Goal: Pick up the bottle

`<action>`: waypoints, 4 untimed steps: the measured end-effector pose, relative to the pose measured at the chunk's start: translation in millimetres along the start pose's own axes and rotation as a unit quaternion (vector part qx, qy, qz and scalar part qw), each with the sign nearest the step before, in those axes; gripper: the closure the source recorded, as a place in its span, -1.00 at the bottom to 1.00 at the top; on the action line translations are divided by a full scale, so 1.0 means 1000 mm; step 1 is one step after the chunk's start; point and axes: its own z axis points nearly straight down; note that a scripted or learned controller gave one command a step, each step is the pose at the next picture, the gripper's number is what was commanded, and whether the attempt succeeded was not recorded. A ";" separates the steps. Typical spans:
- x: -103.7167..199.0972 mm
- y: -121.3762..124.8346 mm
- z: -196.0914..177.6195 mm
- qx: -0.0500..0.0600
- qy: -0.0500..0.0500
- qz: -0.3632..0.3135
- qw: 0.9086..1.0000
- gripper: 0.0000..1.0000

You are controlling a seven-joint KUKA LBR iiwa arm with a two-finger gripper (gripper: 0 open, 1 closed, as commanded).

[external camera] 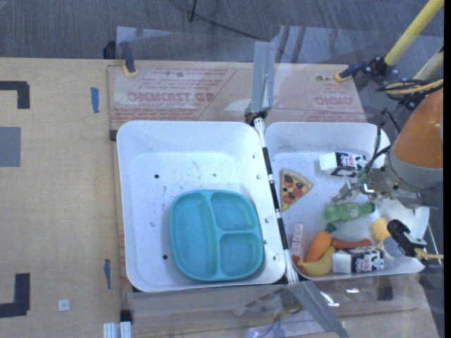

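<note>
The green bottle (pixel 349 210) lies on its side in the right bin (pixel 310 138), near the bin's middle. My gripper (pixel 358 186) hangs just above and behind the bottle, at the end of the grey wrist that reaches in from the right under the orange band. The bottle rests on the bin floor and nothing is lifting it. The gripper's tips blur into the clutter below them.
Around the bottle lie a pizza slice (pixel 294 186), a milk carton (pixel 342 162), a carrot (pixel 317 245), a banana (pixel 318 265), a second carton (pixel 361 260) and a yellow toy (pixel 380 227). The left bin (pixel 141 189) holds a teal divided plate (pixel 217 235).
</note>
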 end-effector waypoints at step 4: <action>0.155 0.005 -0.158 0.005 -0.002 0.339 0.941 1.00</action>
